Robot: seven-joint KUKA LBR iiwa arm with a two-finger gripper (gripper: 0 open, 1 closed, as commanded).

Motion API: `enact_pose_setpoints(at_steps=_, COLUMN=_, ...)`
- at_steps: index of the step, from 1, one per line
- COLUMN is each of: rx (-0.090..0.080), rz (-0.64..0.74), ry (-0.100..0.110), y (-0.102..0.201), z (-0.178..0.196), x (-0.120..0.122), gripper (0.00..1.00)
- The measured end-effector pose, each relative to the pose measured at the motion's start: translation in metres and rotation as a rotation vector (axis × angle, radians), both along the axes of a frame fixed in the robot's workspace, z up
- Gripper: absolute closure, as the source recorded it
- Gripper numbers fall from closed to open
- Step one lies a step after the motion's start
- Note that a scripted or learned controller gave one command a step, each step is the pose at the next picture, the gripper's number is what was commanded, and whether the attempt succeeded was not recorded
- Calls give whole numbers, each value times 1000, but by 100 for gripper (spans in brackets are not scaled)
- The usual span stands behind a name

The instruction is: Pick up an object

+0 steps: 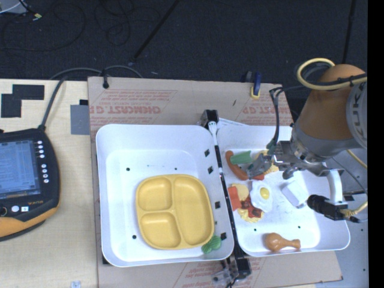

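The grey two-finger gripper (pixel 262 164) sits low over the red-and-green toy food pile (pixel 238 162) in the right white bin (pixel 312 236), apparently positioned for grasping; finger state cannot be determined.

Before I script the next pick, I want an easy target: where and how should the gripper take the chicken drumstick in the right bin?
Probably across the narrow bone end of the drumstick, coming straight down from above. It lies flat and alone near the front of the right bin, with its long axis running left-right, so fingers closing front-to-back should fit around the slim shaft more easily than the bulbous left end.
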State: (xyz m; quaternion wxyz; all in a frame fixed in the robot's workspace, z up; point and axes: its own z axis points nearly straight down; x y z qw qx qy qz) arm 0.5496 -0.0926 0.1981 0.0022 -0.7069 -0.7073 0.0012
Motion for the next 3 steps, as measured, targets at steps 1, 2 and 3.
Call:
enact_pose_setpoints(at_steps=1, rx=1, rz=-2, ry=3, y=-1, z=10, x=0, gripper=100)
enact_pose_setpoints(at_steps=2, rx=2, rz=7, ry=2, y=90, z=-13, x=9, gripper=100)
enact_pose_setpoints(at_steps=3, rx=2, rz=3, ry=-18, y=102, z=176, x=-47, gripper=100)
